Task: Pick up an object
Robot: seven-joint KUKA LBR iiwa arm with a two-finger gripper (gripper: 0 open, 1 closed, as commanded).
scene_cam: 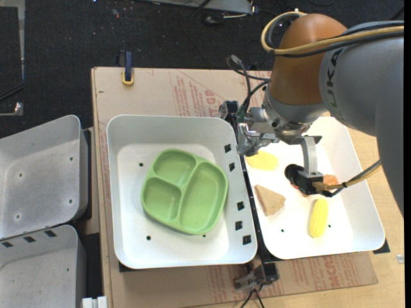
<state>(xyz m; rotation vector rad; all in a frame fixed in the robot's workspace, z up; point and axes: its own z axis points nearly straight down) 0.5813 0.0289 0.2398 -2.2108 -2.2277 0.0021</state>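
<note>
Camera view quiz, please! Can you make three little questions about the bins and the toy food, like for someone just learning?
1. How many sections does the green plate have?
2. True or false: the green plate lies in the same bin as the corn cob.
3. Which thing lies lowest in the picture inside the right-hand bin? A) corn cob B) tan wedge C) green plate

Key: 1. three; 2. false; 3. A
</note>
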